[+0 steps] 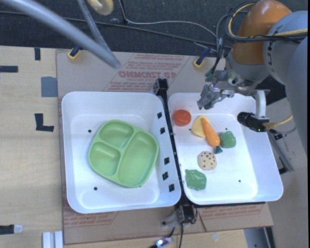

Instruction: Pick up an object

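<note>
Orange carrot (211,132) lies touching the yellow piece (198,127), right of centre. The gripper (207,99) hangs just above; whether it's open, I can't tell. Coming down there could nudge both and grab nothing.

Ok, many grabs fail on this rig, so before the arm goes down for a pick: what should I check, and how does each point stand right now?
1. Targets in reach: ok. The carrot, tomato, cookie and two green pieces lie in the right bin.
2. Gripper free of any load: cannot tell from this angle.
3. Gripper over a target: not ok. It hangs near the bin's back rim, between the tomato and the carrot.
4. Target isolated: ok for the tomato and cookie; not ok for the carrot, which lies on a yellow piece.
5. Green plate out of the way: ok, in the left bin.
</note>
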`<action>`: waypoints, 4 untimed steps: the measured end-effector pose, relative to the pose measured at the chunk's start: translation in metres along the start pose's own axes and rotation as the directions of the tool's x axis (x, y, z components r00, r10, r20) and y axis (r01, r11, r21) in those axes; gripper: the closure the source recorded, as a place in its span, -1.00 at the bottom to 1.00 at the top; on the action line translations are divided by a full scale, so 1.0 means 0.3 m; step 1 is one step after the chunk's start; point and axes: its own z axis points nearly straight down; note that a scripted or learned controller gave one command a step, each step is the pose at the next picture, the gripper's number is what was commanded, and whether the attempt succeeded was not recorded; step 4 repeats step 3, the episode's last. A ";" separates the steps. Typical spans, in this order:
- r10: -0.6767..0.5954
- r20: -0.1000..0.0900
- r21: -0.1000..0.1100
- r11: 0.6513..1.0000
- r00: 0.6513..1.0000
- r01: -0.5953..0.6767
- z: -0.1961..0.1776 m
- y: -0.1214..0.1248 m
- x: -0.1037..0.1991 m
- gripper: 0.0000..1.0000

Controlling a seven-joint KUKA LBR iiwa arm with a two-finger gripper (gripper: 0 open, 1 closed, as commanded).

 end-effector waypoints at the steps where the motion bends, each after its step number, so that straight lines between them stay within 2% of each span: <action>1: -0.001 -0.001 0.000 1.000 1.000 0.001 -0.039 -0.013 0.174 1.00; 2: 0.000 0.000 0.001 1.000 1.000 0.000 -0.005 -0.014 0.363 1.00; 3: -0.001 0.000 0.002 1.000 1.000 0.001 0.003 -0.072 0.540 1.00; 4: -0.001 0.000 0.002 1.000 1.000 0.001 0.003 -0.072 0.540 1.00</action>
